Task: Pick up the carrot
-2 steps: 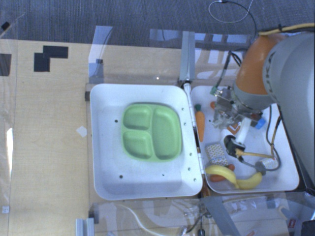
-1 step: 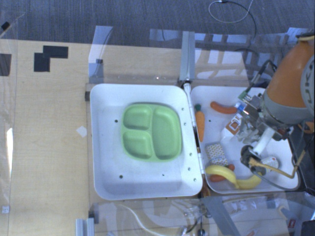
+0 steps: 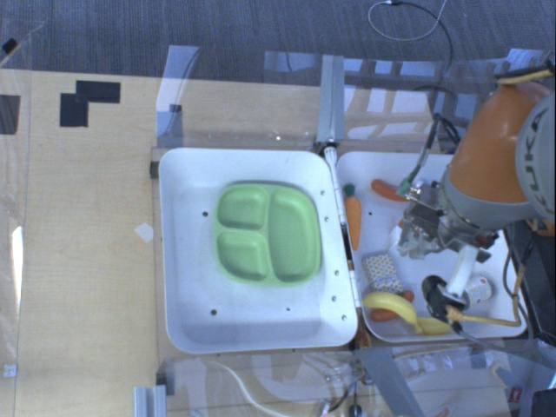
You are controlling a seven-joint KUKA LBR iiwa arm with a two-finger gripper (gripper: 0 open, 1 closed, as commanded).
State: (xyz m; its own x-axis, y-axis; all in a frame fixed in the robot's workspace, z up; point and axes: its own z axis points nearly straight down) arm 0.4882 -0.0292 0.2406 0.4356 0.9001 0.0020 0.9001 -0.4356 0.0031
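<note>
The carrot (image 3: 353, 220) is still lying at the right bin's (image 3: 512, 320) left edge, ungrasped; the gripper (image 3: 423, 241) is hovering nearby, its grip state untellable.

A bulky grey robot arm (image 3: 512, 168) wears a broad glossy orange band; dark cables trail along its grey metal wrist block.

Bright, even light falls from overhead, so shadows stay soft and short. The left white bin (image 3: 187, 320) nearly washes out, clear panels along the tabletop (image 3: 78, 233) catch pale glare, and fine detail looks slightly soft.
</note>
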